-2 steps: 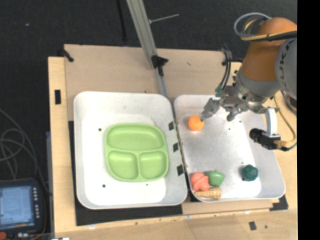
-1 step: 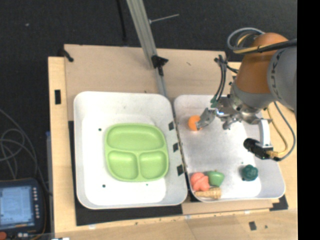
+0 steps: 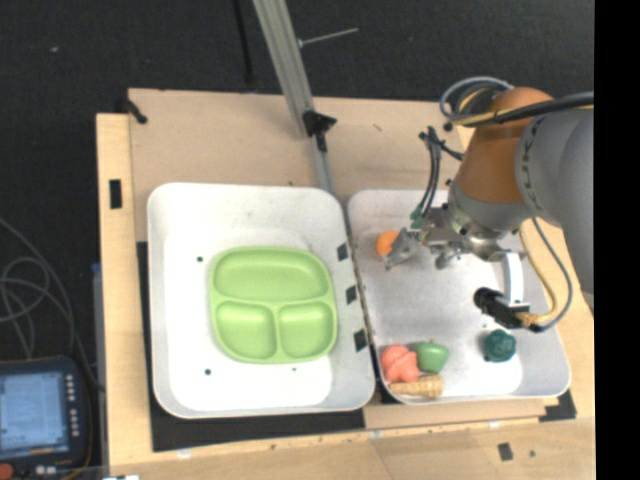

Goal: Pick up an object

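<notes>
Hovering low over the upper left part of the right-hand shallow white bin (image 3: 520,363), the two-finger metal gripper (image 3: 421,251) hangs beneath the grey arm with its orange band (image 3: 500,158), which comes in from the right; whether anything is pinched there cannot be told, since the wrist and its fittings hide the tips from above. Just to the gripper's left, close to the bin's left wall, lies a small orange rounded object (image 3: 385,243), near the metal parts though contact between them cannot be judged. Black and yellow cables (image 3: 548,288) loop from the wrist down over the bin's right side, ending at a black fitting (image 3: 497,306) above the floor of the bin. Below that fitting sits a small dark green rounded toy (image 3: 499,346). Along the bin's lower left edge three small items cluster together: a pink ridged piece (image 3: 398,362), a light green pepper-like toy (image 3: 432,355) touching its right side, and a pale tan piece (image 3: 424,387) just below them against the rim. The left-hand white bin (image 3: 180,368) sits beside it, their walls nearly touching, and holds a lime-green plastic divided plate (image 3: 272,303) with three compartments, lying flat near the middle. Both bins rest on a light wooden bench (image 3: 220,128), and a slanted metal pole (image 3: 285,48) rises from the bench's far side.
</notes>
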Controlling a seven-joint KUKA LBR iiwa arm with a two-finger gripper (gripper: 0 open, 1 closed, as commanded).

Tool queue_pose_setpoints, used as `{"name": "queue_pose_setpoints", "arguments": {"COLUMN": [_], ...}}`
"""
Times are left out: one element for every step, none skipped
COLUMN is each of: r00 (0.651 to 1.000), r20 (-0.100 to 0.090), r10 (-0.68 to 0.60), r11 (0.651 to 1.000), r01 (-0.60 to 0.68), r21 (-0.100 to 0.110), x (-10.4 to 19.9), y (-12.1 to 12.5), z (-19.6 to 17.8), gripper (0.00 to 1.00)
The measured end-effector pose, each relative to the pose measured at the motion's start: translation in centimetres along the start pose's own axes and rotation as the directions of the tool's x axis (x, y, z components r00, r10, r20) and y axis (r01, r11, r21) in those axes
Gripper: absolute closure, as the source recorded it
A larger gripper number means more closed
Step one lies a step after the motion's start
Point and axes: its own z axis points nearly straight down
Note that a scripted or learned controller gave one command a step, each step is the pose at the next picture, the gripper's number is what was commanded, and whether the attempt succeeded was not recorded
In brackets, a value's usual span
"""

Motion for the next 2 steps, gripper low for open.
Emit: {"name": "queue_pose_setpoints", "arguments": {"r00": [1.0,1.0], "r20": [-0.001,-0.001], "r10": [0.006,-0.005], "r11": [1.0,1.0], "r01": [-0.006,0.005], "r21": [-0.008,-0.01], "x": [-0.1,0.2], "y": [0.2,0.5], "z": [-1.4,-5.9], "gripper": [1.0,1.0]}}
